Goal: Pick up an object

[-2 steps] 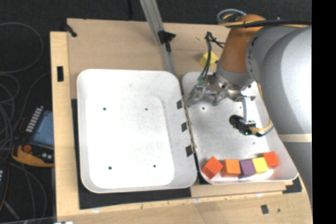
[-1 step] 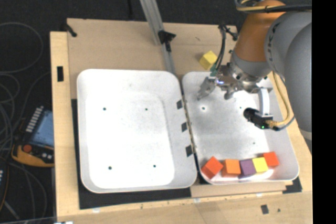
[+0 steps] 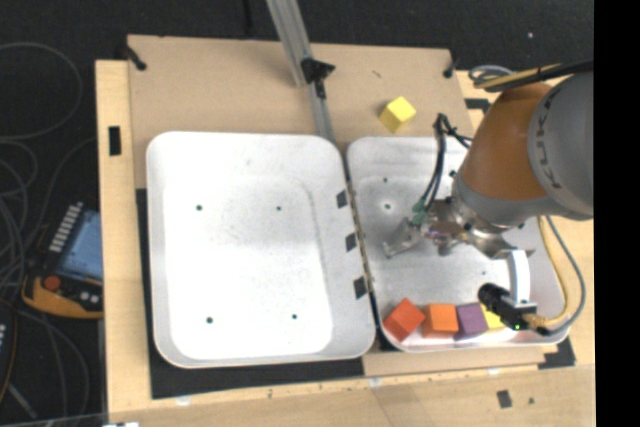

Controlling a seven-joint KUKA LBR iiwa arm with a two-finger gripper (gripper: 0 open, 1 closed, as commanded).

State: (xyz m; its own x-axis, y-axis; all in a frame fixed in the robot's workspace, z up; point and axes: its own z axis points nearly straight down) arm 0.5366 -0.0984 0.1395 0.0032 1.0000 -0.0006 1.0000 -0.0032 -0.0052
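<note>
Four blocks lie in a row along the right bin's (image 3: 385, 165) near edge: red (image 3: 405, 318), orange (image 3: 442, 318), purple (image 3: 470, 319), yellow (image 3: 493, 320).

You have wide free room over the left bin (image 3: 250, 245), where no object blocks a descent. In the right bin (image 3: 390, 175) the arm (image 3: 520, 155) itself covers the middle and right part. Along the near wall four blocks stand close together: orange-red block (image 3: 405, 318), orange block (image 3: 441, 318), purple block (image 3: 470, 319), yellow block (image 3: 492, 321). A yellow cube (image 3: 397, 112) lies on the board behind the bins.
</note>
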